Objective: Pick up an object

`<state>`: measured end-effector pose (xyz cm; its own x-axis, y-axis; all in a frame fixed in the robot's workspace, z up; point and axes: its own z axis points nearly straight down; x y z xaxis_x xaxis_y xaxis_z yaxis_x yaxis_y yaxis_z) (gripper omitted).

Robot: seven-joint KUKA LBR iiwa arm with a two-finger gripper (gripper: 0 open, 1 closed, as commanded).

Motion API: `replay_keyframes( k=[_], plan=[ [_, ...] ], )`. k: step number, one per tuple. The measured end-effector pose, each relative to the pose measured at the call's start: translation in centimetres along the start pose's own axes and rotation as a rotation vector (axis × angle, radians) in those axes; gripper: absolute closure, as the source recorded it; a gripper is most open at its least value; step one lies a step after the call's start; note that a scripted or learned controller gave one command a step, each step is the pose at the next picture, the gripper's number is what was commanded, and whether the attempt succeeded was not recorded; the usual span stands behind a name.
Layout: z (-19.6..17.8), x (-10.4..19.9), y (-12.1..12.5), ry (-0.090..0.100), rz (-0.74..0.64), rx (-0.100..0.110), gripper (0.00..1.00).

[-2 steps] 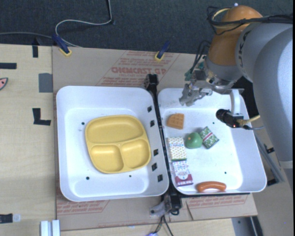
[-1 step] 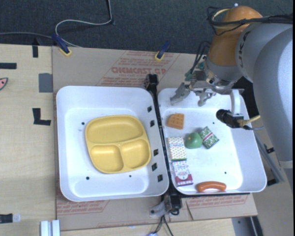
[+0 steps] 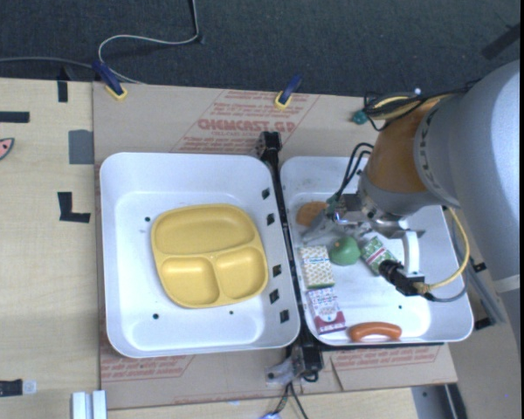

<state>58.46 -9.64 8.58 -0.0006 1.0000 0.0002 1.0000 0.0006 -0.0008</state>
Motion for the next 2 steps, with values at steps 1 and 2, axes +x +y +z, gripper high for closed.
replay_keyframes(
  k=[1, 2],
  plan=[
    [-0.98, -0.07, 0.07, -0.003, 0.000, -0.004, 1.00],
    [-0.97, -0.08, 0.06, -0.003, 0.001, -0.004, 0.00]
  ],
)
